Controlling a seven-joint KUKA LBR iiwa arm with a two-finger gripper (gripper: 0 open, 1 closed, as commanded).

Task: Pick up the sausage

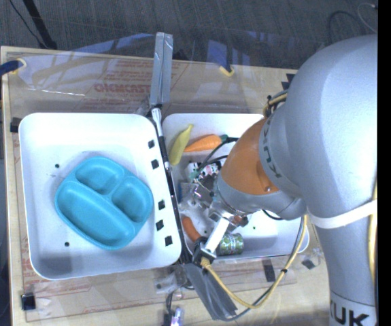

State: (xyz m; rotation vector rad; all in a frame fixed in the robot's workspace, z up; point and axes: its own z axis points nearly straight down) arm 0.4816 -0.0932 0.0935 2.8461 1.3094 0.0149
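The grey arm (pixel 331 148), nearest the lens and by far the biggest thing here, reaches down into the right bin (pixel 277 228). The gripper (pixel 196 197) hangs low near that bin's left wall. Cabling and the wrist crowd it, and I cannot tell whether it is open or closed; nothing can be seen held in it.

Beyond that wall from the gripper lies the left bin (pixel 45 155), with a blue divided plate (pixel 103 199) lying in its middle, well apart from the work.

On the far side of the gripper, toward the back of the right bin, a yellow banana (pixel 180 145) leans along the wall with an orange carrot (pixel 205 142) just beside it. On the near side, a green can (pixel 234 244) lies toward the front rim. The smallest piece, a reddish-orange rounded end that I take to be the sausage (pixel 190 228) (only part of it peeps out), sits just beside the gripper on its near side, close against the left wall.

Judged from this, the step in hand is the approach: the gripper is low but not yet over the sausage. The next move calls for a short shift toward the front rim, then a descent that clears the wall and keeps off the can.
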